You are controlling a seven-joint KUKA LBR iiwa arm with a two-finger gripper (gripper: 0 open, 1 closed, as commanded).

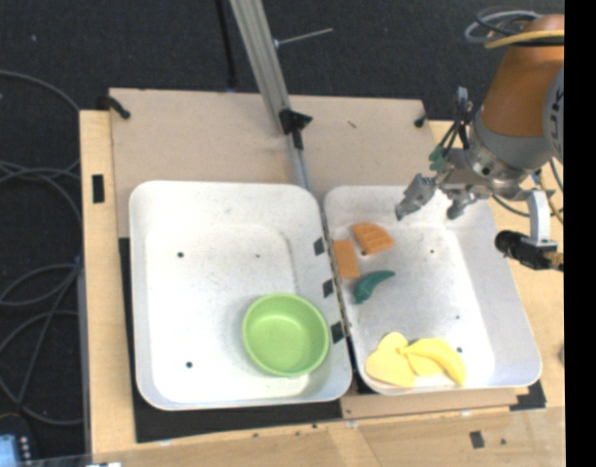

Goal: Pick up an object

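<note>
My gripper [435,203] hangs over the far part of the right bin [492,305], fingers spread apart with nothing between them. Just below and left of it lies an orange block [372,237], and a second orange piece [345,258] rests against the bin's left wall. A teal curved object [369,284] lies next to them. A yellow floppy object [415,360] sits at the near edge of the right bin. A green bowl [285,333] stands in the near right corner of the left bin [181,261].
A slanted metal pole [263,56] rises from the back of the bench and meets the gap between the bins. A black fixture [523,247] juts in at the right bin's right rim. Cables lie on the dark floor at left.
</note>
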